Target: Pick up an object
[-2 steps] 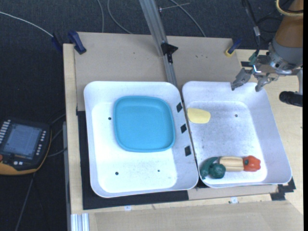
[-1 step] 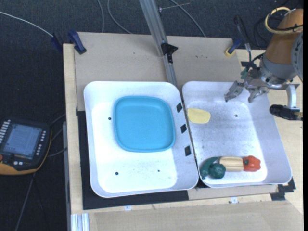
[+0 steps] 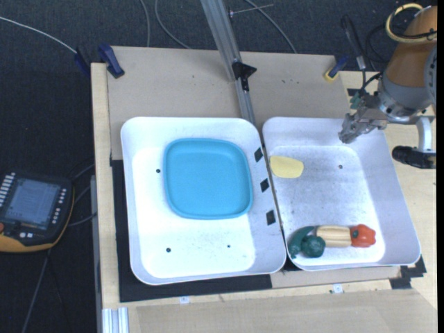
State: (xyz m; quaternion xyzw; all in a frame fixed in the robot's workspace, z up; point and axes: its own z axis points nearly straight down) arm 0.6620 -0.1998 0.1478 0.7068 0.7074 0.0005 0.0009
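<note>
The gripper [image 3: 352, 128] hangs over the far right corner of the right bin [image 3: 388, 186], its tip just above the bin's rim; whether it stands wide or narrow cannot be told from this slant, and nothing shows in its grasp. Above it the arm [image 3: 409, 68] rises grey to its orange band at the bench's right edge.

Nearest to it in that bin, against the left wall toward the far side, lies a small yellow piece [image 3: 286, 166], flat and rounded. It looks light and thin, probably hard to get under on a smooth floor, so a pinch across its narrow width would suit best. Along the near edge of the same bin lie three things in a row, touching or nearly so: a dark green lump [image 3: 307, 245], a tan stick [image 3: 334, 236] and a red piece [image 3: 363, 236]. They seem small, light and stiff, like toy food; the tan stick offers the plainest hold, across its middle, though its neighbours crowd both ends.

In the left bin [image 3: 139, 207] rests a blue plate [image 3: 207, 179], wide and shallow, poor for a two-finger hold except at the rim.
</note>
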